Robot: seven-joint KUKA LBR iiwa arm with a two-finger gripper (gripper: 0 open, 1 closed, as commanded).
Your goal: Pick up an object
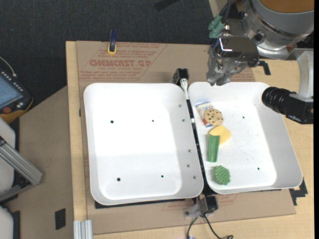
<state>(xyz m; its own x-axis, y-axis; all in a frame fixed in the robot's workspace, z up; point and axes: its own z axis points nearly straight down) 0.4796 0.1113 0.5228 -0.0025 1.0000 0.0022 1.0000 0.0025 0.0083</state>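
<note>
Cookie packet [211,114], yellow piece [222,133], green stick [213,148] and green knobbly ball [222,175] along right bin's [259,148] left side, gripper [219,77] above far rim, finger state unclear.

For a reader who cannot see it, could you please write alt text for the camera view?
The end effector hangs above the far rim of the right bin, holding nothing visible. Along that bin's left side lie a cookie packet, a yellow piece, a green stick and a green knobbly ball. The left bin sits alongside.
</note>
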